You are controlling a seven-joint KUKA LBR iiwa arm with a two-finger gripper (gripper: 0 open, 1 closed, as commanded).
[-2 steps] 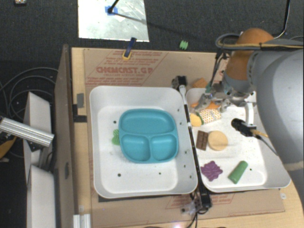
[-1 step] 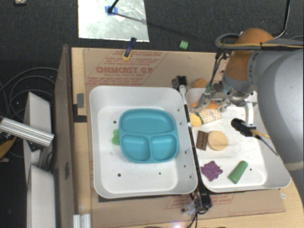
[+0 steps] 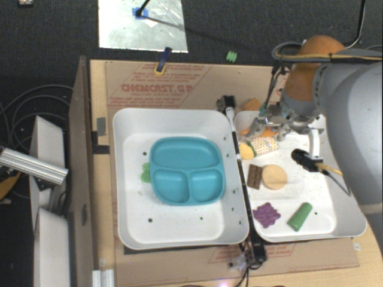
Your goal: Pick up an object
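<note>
While the grey arm (image 3: 353,100) reaches in from the right, the left bin (image 3: 128,160) is occupied by a blue divided tray (image 3: 187,169) with a small green item (image 3: 145,172) at its left edge. In the right bin (image 3: 344,217) a tan disc (image 3: 274,176), brown block (image 3: 255,176), purple cluster (image 3: 267,214) and green cylinder (image 3: 300,216) are seen. The pincer (image 3: 269,127) is positioned over the bin's far end, above an orange patterned piece (image 3: 264,144); whether it is spread cannot be told.

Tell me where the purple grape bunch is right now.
In the camera view, the purple grape bunch lies near the front edge of the right bin, just left of the green cylinder and below the brown chocolate bar.
</note>
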